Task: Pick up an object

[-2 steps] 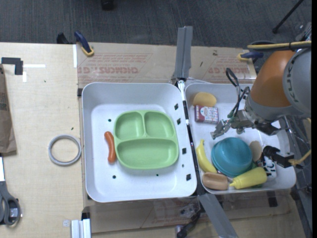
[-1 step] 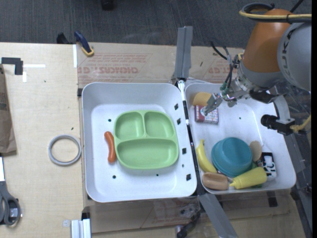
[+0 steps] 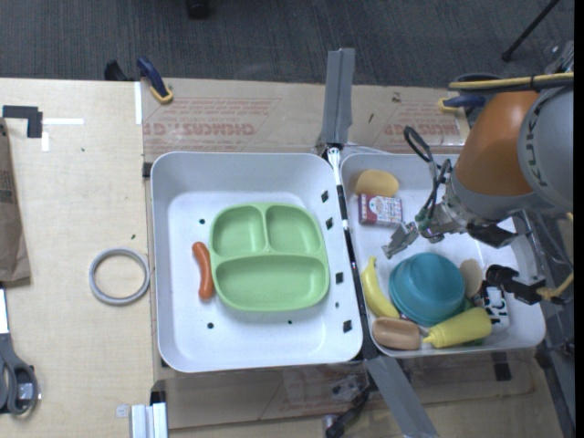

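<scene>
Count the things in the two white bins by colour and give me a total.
Green: 1, divided plate
Orange: 1, hot dog
Yellow: 3, banana, squeeze bottle, bread-like piece
Red: 1, small carton
Blue: 1, bowl
Brown: 1, bun
Black and white: 1, small toy
Total: 9

A divided plate (image 3: 269,269) fills my left bin (image 3: 173,245), a sausage (image 3: 204,270) left of it; my right bin (image 3: 525,336) holds a bowl (image 3: 427,286), a banana (image 3: 375,289) at its left, perhaps touching.
</scene>
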{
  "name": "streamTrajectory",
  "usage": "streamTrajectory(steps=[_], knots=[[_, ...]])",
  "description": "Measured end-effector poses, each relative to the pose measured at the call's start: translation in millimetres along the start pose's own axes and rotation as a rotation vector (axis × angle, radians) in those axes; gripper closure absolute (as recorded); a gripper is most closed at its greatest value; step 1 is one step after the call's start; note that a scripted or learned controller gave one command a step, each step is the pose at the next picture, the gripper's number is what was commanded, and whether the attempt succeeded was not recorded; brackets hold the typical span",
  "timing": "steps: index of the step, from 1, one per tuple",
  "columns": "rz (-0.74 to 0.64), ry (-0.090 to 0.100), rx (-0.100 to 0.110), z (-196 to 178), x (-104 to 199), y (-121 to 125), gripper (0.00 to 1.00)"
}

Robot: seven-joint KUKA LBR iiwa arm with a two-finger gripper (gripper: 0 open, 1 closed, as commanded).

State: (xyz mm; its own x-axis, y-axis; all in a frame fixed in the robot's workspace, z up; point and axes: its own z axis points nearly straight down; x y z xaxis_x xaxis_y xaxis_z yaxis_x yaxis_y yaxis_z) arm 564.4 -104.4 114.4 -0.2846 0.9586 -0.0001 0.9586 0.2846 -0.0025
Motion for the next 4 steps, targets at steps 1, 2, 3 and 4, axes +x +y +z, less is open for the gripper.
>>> streamTrajectory(steps=[1,2,3,4], knots=[[-0.161,0.0,-0.002,-77,54,-40,0.0],[-0.284,-0.003,-0.007,5,24,-53,0.0],[-0.109,-0.001,-0.002,-77,54,-44,0.0],[-0.268,-0.004,-0.006,-21,21,-78,0.0]])
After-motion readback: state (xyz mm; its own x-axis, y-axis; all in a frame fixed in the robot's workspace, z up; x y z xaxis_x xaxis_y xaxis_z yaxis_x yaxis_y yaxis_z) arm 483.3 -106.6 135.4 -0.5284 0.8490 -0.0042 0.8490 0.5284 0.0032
